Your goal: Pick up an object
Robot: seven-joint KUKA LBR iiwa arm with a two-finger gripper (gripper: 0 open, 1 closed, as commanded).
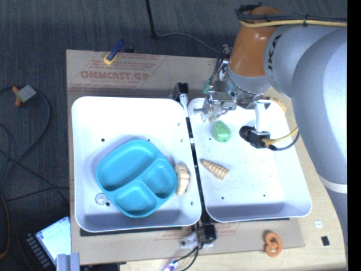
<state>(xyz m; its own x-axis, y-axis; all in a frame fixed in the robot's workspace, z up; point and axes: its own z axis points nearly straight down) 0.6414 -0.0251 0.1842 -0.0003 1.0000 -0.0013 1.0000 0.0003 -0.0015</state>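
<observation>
Up at the far side of the right white bin [282, 208], the tool [210, 110] hangs just above a small round green object [221, 131]; I cannot tell its state. A tan ridged cone [215, 169] lies nearby.

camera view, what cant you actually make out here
- Gripper: from above, the wrist hides its fingers, so open or shut is unclear, and whether it touches the green object.
- Pale object beside the blue divided tray: too small to identify.
- Small clear thing in the left bin: too faint to name.
- Orange ring on the bench: too small to tell what it is.
</observation>
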